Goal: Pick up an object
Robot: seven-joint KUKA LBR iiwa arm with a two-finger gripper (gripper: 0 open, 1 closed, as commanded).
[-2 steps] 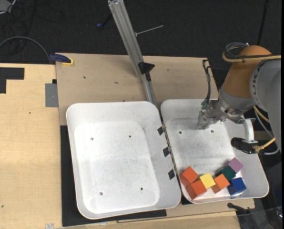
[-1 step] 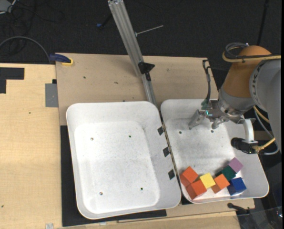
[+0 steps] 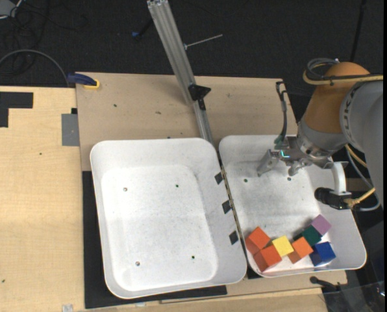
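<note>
Several coloured blocks lie clustered in the near corner of the right bin (image 3: 271, 203): two red-orange blocks (image 3: 259, 238), a yellow one (image 3: 282, 246), an orange one (image 3: 302, 247), a green one (image 3: 310, 234), a purple one (image 3: 321, 225) and a blue one (image 3: 323, 253). My gripper (image 3: 280, 168) hangs over the far part of the same bin, well behind the blocks. Its two fingers are spread open with nothing between them. The grey arm with its orange band (image 3: 330, 109) reaches in from the right.
The left bin (image 3: 154, 207) sits beside the right one, with black clips (image 3: 223, 192) along the shared edge. A slanted aluminium bar (image 3: 178, 60) runs from the back down to the bins' far junction. A clamp (image 3: 83, 80) sits at the bench's far left corner.
</note>
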